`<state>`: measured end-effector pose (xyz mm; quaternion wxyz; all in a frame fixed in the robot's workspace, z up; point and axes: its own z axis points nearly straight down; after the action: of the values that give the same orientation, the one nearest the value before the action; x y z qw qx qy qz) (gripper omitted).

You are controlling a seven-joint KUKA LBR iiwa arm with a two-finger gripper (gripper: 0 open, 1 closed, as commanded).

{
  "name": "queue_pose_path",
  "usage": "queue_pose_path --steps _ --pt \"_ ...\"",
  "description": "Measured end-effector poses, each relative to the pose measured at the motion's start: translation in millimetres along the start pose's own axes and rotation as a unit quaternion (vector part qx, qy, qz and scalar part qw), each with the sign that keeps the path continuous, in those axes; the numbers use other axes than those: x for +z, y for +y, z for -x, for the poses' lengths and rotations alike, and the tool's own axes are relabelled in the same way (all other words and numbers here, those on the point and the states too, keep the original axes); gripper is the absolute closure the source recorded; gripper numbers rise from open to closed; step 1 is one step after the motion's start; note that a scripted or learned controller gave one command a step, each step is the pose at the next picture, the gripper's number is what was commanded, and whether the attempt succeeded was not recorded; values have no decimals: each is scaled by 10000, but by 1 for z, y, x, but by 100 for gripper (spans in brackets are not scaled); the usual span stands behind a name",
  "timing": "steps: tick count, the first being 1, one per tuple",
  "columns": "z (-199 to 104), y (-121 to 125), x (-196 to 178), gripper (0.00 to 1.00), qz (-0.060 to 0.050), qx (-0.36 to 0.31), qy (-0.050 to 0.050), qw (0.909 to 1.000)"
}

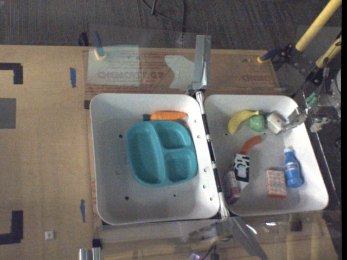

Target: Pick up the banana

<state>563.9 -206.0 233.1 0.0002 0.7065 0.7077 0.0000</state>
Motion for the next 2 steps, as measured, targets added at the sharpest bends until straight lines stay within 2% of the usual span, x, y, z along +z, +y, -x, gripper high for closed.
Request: queue_pose_path --steps 1,2 --pt "15 65 18 0 11 -384 -10 9993" --pt "-26 103 129 0 73 -783 -26 9969"
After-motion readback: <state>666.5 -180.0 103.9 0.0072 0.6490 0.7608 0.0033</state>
